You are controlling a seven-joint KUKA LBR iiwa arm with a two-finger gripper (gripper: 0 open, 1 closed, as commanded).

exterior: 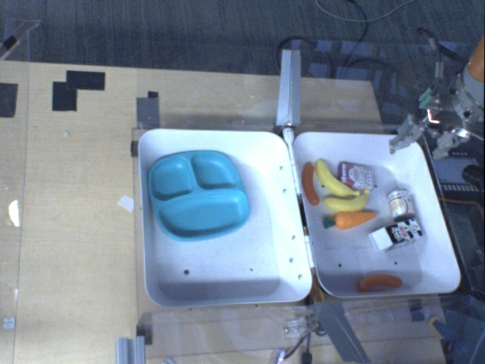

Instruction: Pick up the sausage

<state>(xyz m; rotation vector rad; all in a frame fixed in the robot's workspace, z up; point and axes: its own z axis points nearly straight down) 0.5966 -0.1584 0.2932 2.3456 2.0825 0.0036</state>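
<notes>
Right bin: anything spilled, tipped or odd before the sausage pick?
Nothing stands out. In the right bin, the sausage lies along the left wall beside the bananas; a second sausage lies near the front wall. The gripper hangs over the back right corner.

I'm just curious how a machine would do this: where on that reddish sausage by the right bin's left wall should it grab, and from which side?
Probably its middle, from straight above. The sausage lies flat and lengthwise along the right bin's left wall, so the pincer should close across its narrow width. The banana lies close alongside, leaving little room.
</notes>
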